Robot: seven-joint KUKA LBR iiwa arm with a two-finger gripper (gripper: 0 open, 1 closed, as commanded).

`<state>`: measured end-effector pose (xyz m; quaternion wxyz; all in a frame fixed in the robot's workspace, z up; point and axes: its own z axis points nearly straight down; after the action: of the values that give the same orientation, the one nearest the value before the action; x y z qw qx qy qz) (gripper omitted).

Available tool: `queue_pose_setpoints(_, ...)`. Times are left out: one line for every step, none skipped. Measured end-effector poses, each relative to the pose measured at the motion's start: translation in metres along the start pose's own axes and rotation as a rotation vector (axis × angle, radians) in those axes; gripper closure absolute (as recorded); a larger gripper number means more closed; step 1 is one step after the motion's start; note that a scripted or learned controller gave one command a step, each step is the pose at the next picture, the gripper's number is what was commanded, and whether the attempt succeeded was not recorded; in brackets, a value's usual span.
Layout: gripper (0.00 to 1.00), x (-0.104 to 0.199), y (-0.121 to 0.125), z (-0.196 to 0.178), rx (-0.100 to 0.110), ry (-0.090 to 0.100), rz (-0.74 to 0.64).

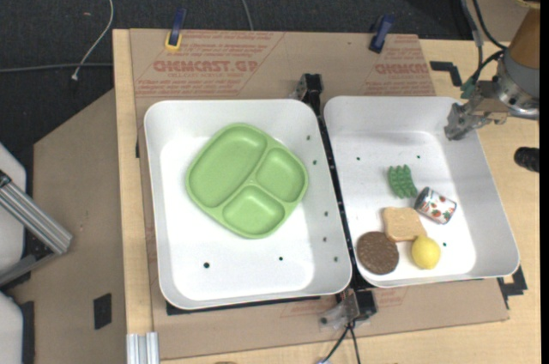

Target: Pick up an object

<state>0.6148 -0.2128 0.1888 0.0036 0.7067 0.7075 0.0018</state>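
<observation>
at the near edge of the right bin [489, 182] you see the cluster of objects: a brown round cookie-like disc [377, 251], a yellow lemon [425, 252] just beside it, then a tan square piece [401, 222] touching the disc from behind, a small can [435, 205] lying on its side, and a green ridged toy [400, 179] a little farther in. the left bin [163, 182] holds a green divided plate [247, 179], tilted on the diagonal.

the gripper [463, 120] hangs at the far right corner of the right bin, near its rim. from there all the objects lie toward the near side and a little to the view's left; the green toy and the can are the closest ones. the can's long axis runs roughly across the bin, slanting.

nothing is between the fingers that you can see, so the gripper holds no object. whether it is released or clenched, i cannot tell, the tip is too small and blurred. the pick is, i judge, not yet begun.
</observation>
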Motion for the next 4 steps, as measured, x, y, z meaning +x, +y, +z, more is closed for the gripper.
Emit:
queue_pose_setpoints(1.0,-0.008,0.004,-0.048,0.0,-0.001,0.0)
queue_pose_setpoints(1.0,-0.008,0.005,-0.065,0.003,0.001,0.0)
queue_pose_setpoints(1.0,0.046,-0.006,-0.051,0.011,0.006,-0.004)
queue_pose_setpoints(1.0,0.09,-0.017,-0.043,0.01,0.005,-0.004)
